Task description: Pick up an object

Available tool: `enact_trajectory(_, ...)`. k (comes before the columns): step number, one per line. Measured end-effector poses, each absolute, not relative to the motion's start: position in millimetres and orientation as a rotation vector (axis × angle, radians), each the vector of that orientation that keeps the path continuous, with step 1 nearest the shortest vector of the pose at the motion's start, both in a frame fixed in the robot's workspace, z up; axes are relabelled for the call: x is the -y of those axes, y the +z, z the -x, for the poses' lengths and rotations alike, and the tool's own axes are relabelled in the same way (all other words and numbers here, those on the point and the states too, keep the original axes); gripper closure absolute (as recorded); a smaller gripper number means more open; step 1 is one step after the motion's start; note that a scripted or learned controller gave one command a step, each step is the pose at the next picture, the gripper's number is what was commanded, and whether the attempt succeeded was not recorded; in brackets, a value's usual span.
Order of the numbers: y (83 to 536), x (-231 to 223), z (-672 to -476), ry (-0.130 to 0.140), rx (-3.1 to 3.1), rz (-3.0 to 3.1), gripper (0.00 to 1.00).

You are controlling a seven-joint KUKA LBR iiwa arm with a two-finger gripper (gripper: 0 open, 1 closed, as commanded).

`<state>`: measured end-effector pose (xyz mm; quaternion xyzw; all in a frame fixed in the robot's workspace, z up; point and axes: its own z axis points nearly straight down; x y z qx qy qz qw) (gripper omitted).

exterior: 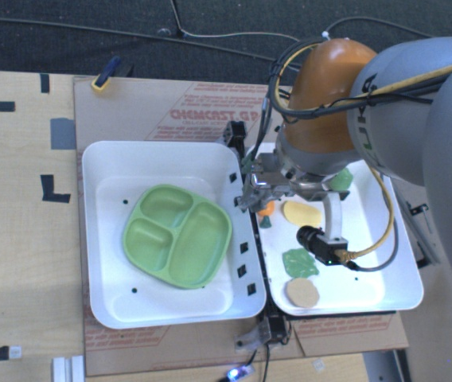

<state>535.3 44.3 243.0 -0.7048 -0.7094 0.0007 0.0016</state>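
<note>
My gripper hangs low over the left side of the right bin, close to the divider between the bins. Just below it lies a small orange piece, partly covered by the gripper. A pale yellow piece lies to its right. Further front are a flat green piece and a round tan piece. A darker green piece peeks out from under the arm at the back. The left bin holds a light green divided plate.
The orange-banded wrist and the grey arm cover the back and right of the right bin. A black cable fitting hangs over the bin's middle. Black clips line the divider between the bins. Cardboard lies under both bins.
</note>
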Motion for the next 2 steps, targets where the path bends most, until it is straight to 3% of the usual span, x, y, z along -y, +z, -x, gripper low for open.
enact_trajectory(1,238.4,-99.1,-508.7,0.004,2.227,2.212,1.00)
enact_trajectory(2,238.7,-96.4,-509.8,0.004,2.223,2.217,0.00)
